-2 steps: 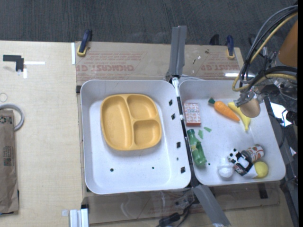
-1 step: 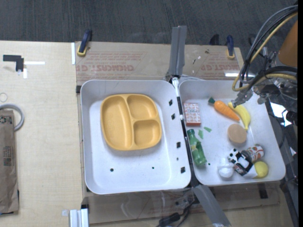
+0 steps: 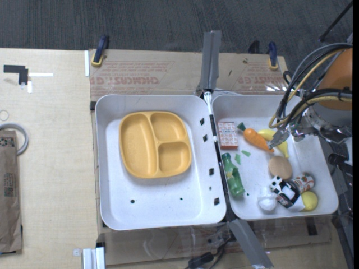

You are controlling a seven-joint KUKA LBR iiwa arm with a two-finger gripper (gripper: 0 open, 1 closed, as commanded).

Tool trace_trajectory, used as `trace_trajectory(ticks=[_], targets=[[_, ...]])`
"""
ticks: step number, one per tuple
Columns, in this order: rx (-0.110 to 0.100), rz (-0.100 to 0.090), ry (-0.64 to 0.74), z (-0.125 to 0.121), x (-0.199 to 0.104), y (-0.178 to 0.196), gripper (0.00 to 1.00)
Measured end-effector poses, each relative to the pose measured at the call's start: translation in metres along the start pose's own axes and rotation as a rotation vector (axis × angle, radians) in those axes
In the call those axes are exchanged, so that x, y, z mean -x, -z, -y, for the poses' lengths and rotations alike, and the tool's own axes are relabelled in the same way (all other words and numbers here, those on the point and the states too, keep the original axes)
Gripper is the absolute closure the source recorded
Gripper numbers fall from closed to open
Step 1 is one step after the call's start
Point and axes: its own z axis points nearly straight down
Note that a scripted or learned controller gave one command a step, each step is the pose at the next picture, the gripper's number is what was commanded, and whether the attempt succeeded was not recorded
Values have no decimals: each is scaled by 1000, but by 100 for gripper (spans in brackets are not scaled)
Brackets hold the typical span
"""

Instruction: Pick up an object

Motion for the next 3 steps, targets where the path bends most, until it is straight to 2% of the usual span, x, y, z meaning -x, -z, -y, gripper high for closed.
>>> trace_trajectory(ticks=[1,3], targets=[[1,0,33,18,0,-15,0],[1,0,33,18,0,-15,0]])
